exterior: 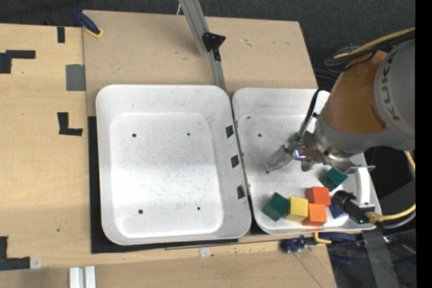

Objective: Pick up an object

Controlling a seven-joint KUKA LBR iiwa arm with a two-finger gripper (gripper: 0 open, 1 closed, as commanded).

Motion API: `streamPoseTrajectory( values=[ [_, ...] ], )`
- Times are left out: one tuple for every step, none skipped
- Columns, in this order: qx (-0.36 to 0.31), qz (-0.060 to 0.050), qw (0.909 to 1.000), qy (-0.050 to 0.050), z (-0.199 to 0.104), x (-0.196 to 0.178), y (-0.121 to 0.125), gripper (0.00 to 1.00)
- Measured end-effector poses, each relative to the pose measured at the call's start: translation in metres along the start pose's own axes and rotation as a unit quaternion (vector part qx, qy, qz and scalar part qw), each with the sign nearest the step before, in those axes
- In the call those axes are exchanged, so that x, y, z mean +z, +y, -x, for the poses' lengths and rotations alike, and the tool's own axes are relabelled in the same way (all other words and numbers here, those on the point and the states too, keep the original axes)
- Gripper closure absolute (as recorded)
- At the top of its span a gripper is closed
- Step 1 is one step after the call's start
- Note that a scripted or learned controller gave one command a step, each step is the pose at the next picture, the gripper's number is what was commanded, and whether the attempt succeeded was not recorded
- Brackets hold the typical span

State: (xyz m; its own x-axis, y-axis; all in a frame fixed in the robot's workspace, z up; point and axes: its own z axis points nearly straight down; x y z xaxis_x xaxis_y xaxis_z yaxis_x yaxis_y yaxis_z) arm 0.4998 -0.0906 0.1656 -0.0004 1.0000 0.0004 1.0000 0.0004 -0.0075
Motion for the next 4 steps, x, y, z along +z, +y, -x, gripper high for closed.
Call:
streamPoseTrajectory(
  values=[
    [0.0, -0.001, 1.0, 0.0, -0.002, 0.061, -0.009, 0.0],
    [-0.001, 0.001, 1.0, 0.001, -0.003, 0.049, -0.008, 1.0],
    [0.0, 0.006, 1.0, -0.001, 0.0, -0.003, 0.003, 1.0],
    [0.0, 0.006, 1.0, -0.001, 0.005, -0.062, -0.003, 1.0]
  ],
)
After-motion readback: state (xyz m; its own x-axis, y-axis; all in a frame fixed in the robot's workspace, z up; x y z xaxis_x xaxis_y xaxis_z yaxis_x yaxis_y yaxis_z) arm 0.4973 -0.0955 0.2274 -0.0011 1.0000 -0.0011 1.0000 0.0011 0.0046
